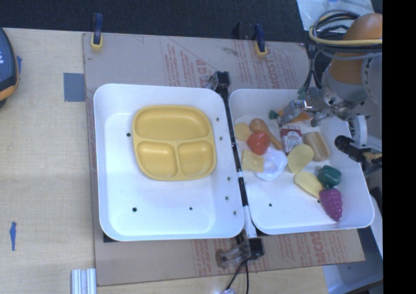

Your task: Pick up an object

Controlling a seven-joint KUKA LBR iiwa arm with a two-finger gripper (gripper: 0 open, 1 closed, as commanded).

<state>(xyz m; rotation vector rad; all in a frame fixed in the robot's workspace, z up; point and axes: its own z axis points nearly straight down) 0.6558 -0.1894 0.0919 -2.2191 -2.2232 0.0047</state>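
Note:
The right bin [286, 221] holds a heap of toy foods: a red tomato [258, 143], an orange piece [259, 125], a red-and-white packet [290, 138], a tan bread roll [317, 145], a pale yellow oval [300, 158], a green pepper [329, 175] and purple grapes [331, 203]. My gripper [300, 110] hangs low over the bin's far right corner, just above the packet. A small orange-and-green piece [286, 116] lies right at its tip; whether it is held is hidden.
The left bin [117, 208] bears a yellow divided plate [174, 141]. A white crumpled piece [273, 164] and yellow bits [252, 160] lie by the divider between the bins. The arm's grey body [348, 71] overhangs the right bin's far right side.

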